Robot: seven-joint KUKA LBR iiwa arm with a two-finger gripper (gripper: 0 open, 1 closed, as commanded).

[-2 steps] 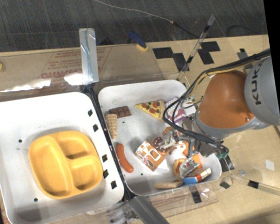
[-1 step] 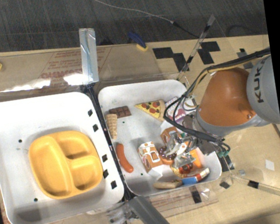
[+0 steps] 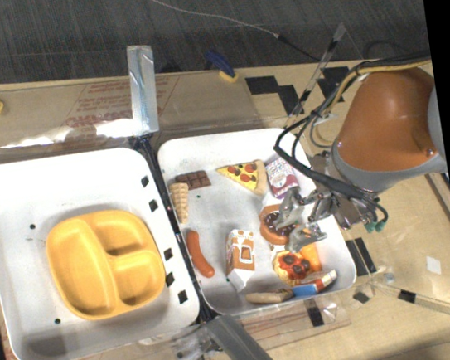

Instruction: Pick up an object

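Doughnut [image 3: 272, 223] under gripper [image 3: 298, 221] near right bin's [image 3: 204, 149] crowded right wall

Even overhead light is washing the white bins [image 3: 9, 190] bright; tape [image 3: 143, 78] is glaring, shadows are lying soft, focus is staying slightly soft.

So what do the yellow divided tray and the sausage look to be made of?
The yellow tray looks like moulded plastic: one even colour, rounded compartment walls, a soft satin sheen. The sausage in the right bin is probably a plastic or rubbery toy: uniform orange-red and smooth, with a faint gloss. Neither can be confirmed by sight.
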